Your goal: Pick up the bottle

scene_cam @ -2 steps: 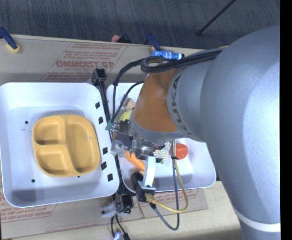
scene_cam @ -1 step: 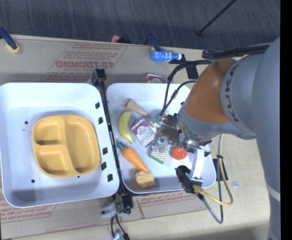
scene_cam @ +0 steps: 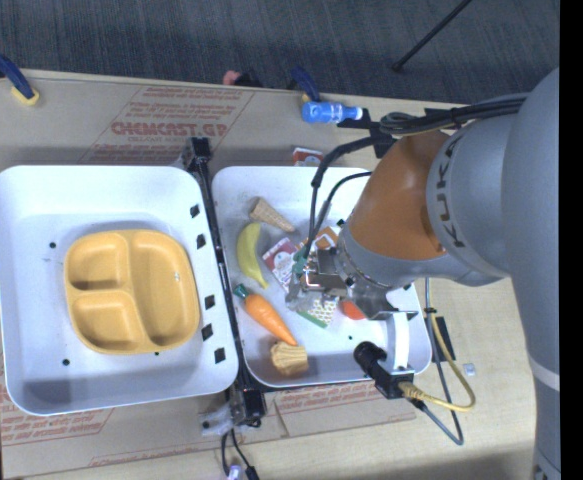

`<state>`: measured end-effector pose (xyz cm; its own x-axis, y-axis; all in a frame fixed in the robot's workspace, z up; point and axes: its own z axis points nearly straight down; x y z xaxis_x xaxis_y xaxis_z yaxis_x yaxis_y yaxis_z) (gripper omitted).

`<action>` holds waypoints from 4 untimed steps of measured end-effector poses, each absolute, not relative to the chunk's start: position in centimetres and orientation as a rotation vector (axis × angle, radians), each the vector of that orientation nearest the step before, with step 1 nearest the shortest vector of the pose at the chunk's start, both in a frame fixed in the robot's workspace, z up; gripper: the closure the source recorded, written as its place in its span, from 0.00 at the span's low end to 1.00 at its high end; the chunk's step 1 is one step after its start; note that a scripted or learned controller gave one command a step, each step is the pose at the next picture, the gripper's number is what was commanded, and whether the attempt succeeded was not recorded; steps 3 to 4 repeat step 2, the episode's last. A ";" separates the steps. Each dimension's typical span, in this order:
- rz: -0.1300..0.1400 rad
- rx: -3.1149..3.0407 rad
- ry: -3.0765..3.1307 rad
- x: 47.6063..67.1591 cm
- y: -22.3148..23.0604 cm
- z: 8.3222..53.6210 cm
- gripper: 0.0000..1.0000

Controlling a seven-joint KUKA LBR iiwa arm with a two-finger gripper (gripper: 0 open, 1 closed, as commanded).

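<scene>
Hovering jaws (scene_cam: 316,280) low in right bin (scene_cam: 233,208), beside banana (scene_cam: 249,253), carrot (scene_cam: 270,314)

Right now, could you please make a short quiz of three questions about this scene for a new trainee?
1. True or false: the yellow divided tray lies in the same bin as the banana.
2. Which object lies nearest to the carrot? A) the blue clamp B) the banana C) the yellow divided tray
3. Fill in: the end effector is above the ____ bin as the camera sees it.

Key: 1. False, the tray is in the left bin and the banana in the right one. 2. B. 3. right.
</scene>
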<state>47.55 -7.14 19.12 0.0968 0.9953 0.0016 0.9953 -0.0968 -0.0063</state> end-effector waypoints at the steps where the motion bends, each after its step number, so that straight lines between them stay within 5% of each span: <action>1: 0.004 -2.400 -2.022 47.7 0.5 19.1 1.00; 2: 0.006 -2.554 -1.822 47.6 9.0 21.7 1.00; 4: 0.006 -2.554 -1.822 47.6 9.0 21.7 1.00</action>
